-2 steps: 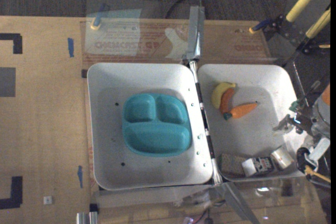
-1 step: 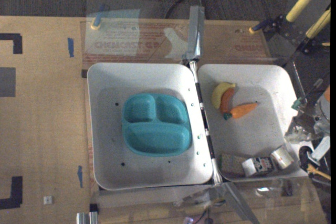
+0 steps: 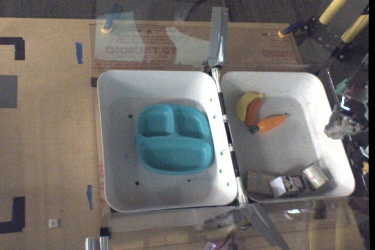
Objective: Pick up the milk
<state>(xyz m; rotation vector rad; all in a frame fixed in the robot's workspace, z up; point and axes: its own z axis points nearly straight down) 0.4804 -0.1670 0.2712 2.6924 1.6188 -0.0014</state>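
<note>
Milk [image 3: 287, 185] lies in right bin [image 3: 304, 82], label unreadable.

Dim, soft img; mild glare

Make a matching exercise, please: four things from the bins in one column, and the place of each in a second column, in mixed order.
Things:
1. teal plate
2. carrot
3. milk carton
4. banana

Places:
A. near wall of the right bin
B. middle of the right bin
C. left bin
D. far left part of the right bin

Pairs: 1-C, 2-B, 3-A, 4-D
</note>
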